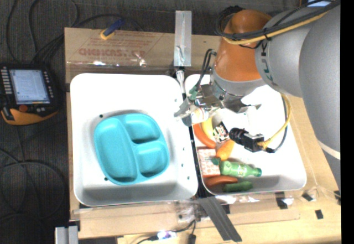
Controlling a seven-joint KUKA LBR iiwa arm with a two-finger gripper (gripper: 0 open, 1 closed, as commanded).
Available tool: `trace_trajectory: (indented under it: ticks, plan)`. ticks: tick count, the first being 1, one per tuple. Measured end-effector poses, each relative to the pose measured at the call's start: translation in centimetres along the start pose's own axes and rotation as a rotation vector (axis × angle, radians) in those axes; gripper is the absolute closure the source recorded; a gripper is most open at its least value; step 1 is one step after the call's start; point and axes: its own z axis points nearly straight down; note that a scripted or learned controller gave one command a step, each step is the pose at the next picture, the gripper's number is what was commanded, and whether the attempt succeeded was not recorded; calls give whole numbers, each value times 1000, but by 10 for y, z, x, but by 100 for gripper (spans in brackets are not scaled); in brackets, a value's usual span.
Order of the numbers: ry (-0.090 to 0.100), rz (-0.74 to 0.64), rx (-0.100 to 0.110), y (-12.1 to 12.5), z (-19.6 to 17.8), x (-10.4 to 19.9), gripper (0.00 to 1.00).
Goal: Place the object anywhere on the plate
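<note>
A light blue plate (pixel 131 148) with three compartments lies in the left bin (pixel 110 85), nothing on it. My gripper (pixel 203 114) hangs low over the left side of the right bin (pixel 287 174), just right of the wall between the bins. Directly under it lies a pile of toy food: a yellow banana (pixel 212 126) and an orange curved piece (pixel 201 135). The wrist and its cables hide what the gripper touches.
Further toy items crowd the front of the right bin: an orange carrot (pixel 224 151), a green bottle (pixel 239 170), a red and white box (pixel 207 162), a red piece (pixel 219 180) and a dark green piece (pixel 238 186). A pendant (pixel 26 89) lies left of the bench.
</note>
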Motion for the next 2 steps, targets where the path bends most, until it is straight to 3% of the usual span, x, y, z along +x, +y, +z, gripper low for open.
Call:
trace_trajectory:
  ticks: [1, 2]
  plan:
    - [0, -258, 0, -12, -15, 64, 100]
    - [0, -256, 1, -12, -23, 63, 100]
